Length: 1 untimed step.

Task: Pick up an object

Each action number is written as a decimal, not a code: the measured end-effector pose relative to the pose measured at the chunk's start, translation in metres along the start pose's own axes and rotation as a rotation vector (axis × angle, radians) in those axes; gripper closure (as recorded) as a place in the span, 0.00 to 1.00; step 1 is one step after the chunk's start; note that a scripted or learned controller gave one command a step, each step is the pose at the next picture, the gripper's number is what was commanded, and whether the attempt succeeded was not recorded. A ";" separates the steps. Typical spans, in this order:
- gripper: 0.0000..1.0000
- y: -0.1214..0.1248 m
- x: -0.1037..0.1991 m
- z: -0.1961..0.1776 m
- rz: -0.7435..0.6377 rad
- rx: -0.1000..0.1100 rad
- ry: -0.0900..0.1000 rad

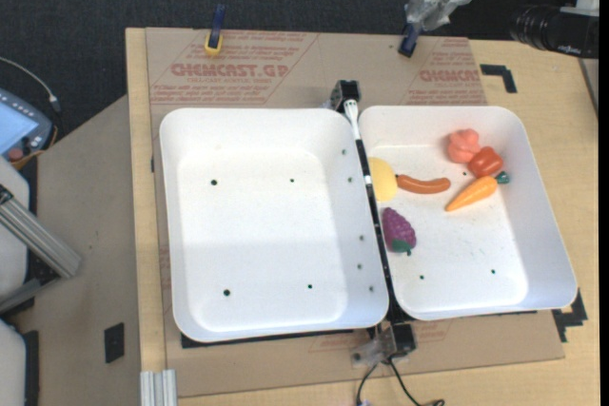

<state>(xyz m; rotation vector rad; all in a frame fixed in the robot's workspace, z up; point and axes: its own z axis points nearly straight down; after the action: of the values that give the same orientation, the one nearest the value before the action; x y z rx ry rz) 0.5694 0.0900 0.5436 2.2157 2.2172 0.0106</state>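
Six toys (447,181) lie well below the raised tool (425,14), grip unclear.

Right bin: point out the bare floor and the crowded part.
In the right bin, the near half is bare, from below the purple grapes across to the right wall. Crowded: the far half, with lemon, sausage, carrot, red pepper and pink piece.

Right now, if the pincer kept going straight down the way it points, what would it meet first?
Probably the blue clamp at the board's far edge, just below the pincer; depth is unclear.
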 end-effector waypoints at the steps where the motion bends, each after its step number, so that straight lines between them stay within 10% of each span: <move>1: 1.00 0.091 -0.017 0.010 0.003 0.002 -0.001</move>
<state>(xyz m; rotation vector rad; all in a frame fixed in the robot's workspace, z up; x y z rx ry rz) 0.6605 0.0726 0.5344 2.2200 2.2138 0.0067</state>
